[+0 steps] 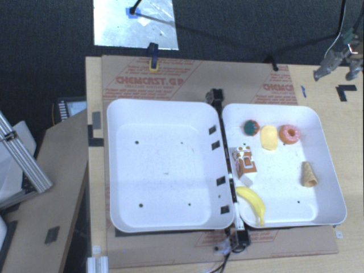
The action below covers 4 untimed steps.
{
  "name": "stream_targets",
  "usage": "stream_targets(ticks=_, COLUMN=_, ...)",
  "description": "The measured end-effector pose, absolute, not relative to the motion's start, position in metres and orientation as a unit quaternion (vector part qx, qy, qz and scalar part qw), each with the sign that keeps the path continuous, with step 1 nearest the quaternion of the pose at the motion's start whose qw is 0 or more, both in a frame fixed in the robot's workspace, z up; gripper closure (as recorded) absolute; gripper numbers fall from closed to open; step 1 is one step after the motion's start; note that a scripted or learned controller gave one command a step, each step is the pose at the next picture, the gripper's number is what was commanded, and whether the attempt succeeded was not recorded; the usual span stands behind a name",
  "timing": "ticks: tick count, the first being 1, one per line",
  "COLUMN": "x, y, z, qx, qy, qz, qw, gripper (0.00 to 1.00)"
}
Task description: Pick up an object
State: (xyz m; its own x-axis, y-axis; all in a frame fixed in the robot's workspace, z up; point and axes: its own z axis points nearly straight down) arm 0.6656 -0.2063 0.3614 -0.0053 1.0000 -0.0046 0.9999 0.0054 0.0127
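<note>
Fingers (341, 58) high at the far right, out past the bins; whether they are spread or closed cannot be told.

They are grey, blurred metal over the tabletop (318, 90), with nothing visible between them. Nearest below them lies the right bin (327, 152), which holds all the things: a pink donut (289, 133) closest to the fingers, a yellow lemon (269, 137) touching or just beside it, then a small green and red ball (251, 127). Farther down sit a tan cone (309, 174) (by the bin's right wall), an orange and white block (245, 162) and a banana (253, 202) at the near left corner. The left bin (122, 152) is farthest from the fingers.
</note>
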Motion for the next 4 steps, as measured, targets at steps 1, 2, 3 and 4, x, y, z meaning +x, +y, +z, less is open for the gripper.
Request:
stream_targets(ticks=1, x=0.665, y=-0.206, z=0.368, qx=0.704, qy=0.710, qz=0.0015, qw=0.005, gripper=1.00)
stream_targets(ticks=2, x=0.655, y=-0.122, z=0.302, qx=0.703, qy=0.711, qz=-0.0001, qw=-0.003, gripper=1.00)
stream_targets(ticks=3, x=0.665, y=-0.008, z=0.196, qx=0.702, qy=0.712, qz=-0.0005, qw=-0.004, gripper=1.00)
stream_targets(ticks=4, x=0.627, y=0.053, z=0.195, qx=0.703, qy=0.711, qz=0.0001, qw=-0.001, gripper=1.00)
